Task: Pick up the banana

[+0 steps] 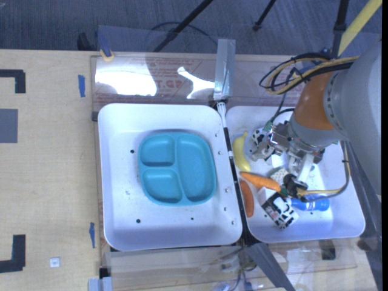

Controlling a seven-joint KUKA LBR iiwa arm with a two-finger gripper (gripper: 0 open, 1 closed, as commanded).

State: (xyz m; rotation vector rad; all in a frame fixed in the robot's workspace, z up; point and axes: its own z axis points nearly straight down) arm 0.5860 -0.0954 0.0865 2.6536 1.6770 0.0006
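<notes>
The yellow banana [240, 153] lies along the left wall of the right bin [345, 223], pointing up and down the view. Just below it rests an orange carrot [259, 181], lying slantwise. The grey arm with its orange band [312, 107] reaches in from the right and bends down over the middle of this bin. My gripper [279, 210] hangs low in the bin, below and to the right of the banana and past the carrot's right end. The banana lies apart from it.
A second orange piece [247, 200] lies by the left wall under the carrot. A blue object [313, 205] sits right of the gripper. The left bin [115, 162] holds a blue divided plate [177, 167]. Cables loop above the arm.
</notes>
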